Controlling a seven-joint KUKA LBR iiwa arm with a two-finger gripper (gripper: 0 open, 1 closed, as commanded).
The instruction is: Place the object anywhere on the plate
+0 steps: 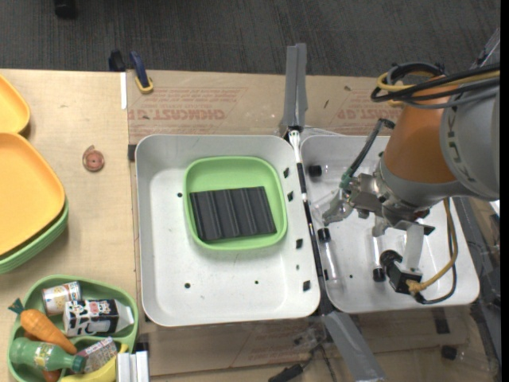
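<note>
A green square plate (235,173) with rounded corners sits in the left white bin (159,237). A dark grey ridged rectangular object (235,213) lies flat on the plate and covers most of its lower half. My gripper (331,212) hangs over the right bin (350,285), near its left wall and to the right of the plate. It is apart from the dark object, and I see nothing held at its tip. The grey arm with its orange band (421,146) comes in from the right, above the right bin.
Yellow and green plates (24,197) are stacked on the wooden bench at the far left. A green bowl (67,333) with toy food and cans stands at the bottom left. A small pink disc (94,160) lies on the bench. A metal divider post (295,86) rises between the bins.
</note>
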